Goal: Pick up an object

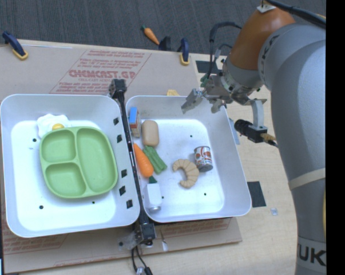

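Note:
My gripper (204, 102) hovers over the far rim of the right bin (232, 171), fingers open with nothing between them. Below it in that bin lie a small red-and-white can (203, 158) and a tan croissant (187, 172) near the middle. Along the bin's left side are a bread roll (150, 133), an orange carrot (142, 160), a green vegetable piece (155, 160), a white block (154, 195) and a small blue and orange item (133, 119).
The left bin (12, 211) holds a green divided plate (78, 160) and a fried-egg toy (52, 122) at its far left corner. Clamps (184, 50) grip the cardboard's far edge. The arm's grey body (298, 96) fills the right side.

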Robot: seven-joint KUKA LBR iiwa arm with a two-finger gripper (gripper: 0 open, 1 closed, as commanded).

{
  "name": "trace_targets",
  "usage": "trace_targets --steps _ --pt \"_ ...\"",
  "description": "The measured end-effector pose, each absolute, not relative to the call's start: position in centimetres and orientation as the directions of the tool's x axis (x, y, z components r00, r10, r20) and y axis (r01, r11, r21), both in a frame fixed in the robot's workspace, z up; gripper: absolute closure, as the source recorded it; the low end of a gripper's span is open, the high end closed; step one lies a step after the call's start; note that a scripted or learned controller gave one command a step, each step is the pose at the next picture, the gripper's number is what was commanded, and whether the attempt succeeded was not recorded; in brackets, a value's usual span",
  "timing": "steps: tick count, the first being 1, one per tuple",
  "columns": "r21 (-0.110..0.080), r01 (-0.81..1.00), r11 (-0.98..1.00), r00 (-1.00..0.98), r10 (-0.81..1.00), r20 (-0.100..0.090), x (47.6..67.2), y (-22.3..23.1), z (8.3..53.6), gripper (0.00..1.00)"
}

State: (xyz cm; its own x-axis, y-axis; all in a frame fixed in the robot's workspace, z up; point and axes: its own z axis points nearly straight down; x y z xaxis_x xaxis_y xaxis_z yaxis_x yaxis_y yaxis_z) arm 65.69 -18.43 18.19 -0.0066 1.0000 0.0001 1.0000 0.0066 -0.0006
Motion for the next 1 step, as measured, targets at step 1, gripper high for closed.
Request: trace_targets --steps 1 --pt "0.000 1.000 0.011 -0.011 1.000 -0.001 65.76 -18.38 19.26 1.00"
